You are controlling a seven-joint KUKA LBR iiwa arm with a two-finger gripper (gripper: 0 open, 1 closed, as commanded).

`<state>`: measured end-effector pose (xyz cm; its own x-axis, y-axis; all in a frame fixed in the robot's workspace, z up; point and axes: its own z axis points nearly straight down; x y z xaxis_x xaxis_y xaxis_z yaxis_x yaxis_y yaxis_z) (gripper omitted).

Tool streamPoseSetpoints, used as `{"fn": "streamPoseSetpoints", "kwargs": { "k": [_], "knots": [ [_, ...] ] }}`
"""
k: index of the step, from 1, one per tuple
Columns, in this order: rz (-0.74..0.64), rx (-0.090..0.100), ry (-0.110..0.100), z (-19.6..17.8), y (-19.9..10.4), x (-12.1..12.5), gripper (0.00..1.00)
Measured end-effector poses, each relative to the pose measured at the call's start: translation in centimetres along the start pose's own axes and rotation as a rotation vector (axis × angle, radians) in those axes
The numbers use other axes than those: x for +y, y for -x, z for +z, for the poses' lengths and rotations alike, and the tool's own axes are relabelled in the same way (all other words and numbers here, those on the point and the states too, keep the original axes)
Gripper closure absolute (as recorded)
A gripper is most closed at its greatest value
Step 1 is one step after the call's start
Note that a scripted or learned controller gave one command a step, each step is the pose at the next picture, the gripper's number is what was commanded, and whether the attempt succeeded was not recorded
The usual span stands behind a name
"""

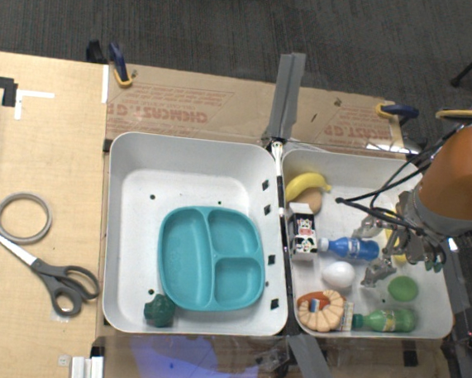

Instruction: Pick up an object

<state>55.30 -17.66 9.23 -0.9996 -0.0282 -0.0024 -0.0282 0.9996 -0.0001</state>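
Gripper (pixel 387 258) hovers in right bin (pixel 430 327) beside blue bottle (pixel 351 248); fingers' state cannot be determined. Risk: crowded items deflect the grasp, causing a miss.

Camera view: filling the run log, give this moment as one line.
arm: over right bin | gripper: above blue bottle, nothing seen held | near: white egg, green bottle | left bin: teal tray

Red print on the cardboard sheet (pixel 227 112) behind the two bins: it reads upside down from here, and looks like "CHEMICAL GUYS", though I cannot be sure of every letter. The same red print shows again, partly cut off, on the cardboard's right stretch. The small carton's (pixel 303 234) markings are too small to read.
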Motion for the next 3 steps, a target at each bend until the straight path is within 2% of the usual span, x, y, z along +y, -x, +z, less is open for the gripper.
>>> {"fn": "streamPoseSetpoints", "kwargs": {
  "k": [1, 2, 3],
  "knots": [
    [-0.141, 0.000, 0.001, 0.0, -0.6, 7.9, 0.00],
    [-0.167, -0.002, 0.000, 0.0, 2.1, 6.9, 0.00],
    [-0.163, 0.000, 0.001, 0.0, 1.6, 8.2, 0.00]
  ]
}}
